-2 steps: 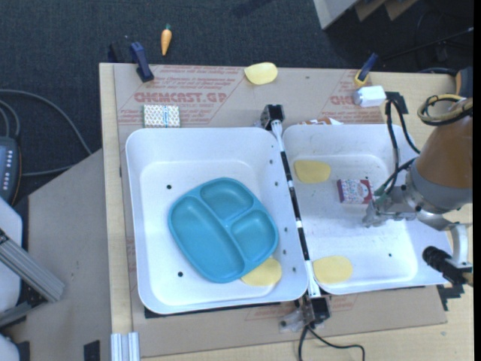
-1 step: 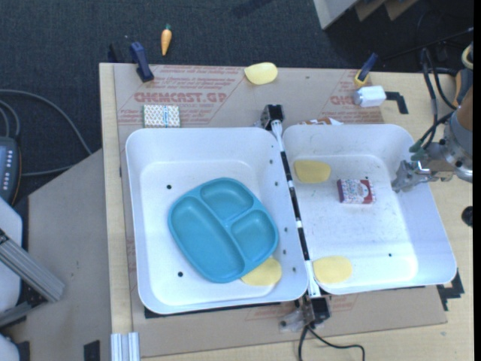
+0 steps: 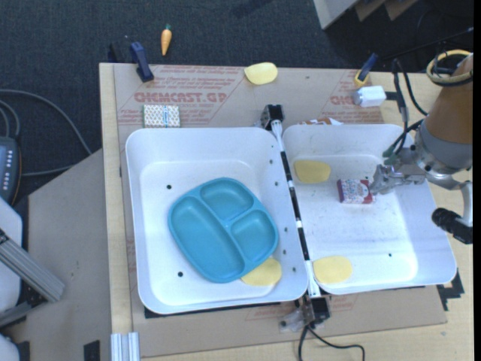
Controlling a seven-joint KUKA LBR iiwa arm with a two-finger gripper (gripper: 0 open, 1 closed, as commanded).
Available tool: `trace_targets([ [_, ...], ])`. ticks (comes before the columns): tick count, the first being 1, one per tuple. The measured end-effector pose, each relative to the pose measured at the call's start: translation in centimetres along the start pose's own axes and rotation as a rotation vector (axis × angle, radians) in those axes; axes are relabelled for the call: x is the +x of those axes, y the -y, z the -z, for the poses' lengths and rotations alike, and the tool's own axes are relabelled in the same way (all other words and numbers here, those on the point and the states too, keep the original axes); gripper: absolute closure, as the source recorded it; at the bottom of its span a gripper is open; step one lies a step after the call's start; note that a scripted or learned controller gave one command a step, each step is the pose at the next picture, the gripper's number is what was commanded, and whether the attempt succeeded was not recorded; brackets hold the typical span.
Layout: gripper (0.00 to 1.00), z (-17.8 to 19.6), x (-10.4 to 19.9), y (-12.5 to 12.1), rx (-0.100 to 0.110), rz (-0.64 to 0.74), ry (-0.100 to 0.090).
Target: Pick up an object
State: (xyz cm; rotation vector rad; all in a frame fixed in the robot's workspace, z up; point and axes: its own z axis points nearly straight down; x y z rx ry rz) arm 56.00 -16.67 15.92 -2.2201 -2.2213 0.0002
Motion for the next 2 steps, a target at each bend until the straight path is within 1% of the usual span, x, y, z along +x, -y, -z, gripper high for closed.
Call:
trace_targets([
  [1,1.0,-2.94,3.89,1.34,0.001,0.0,0.0],
  [2,0.0,-2.92,3.85,1.33,0.0,0.0,0.0],
])
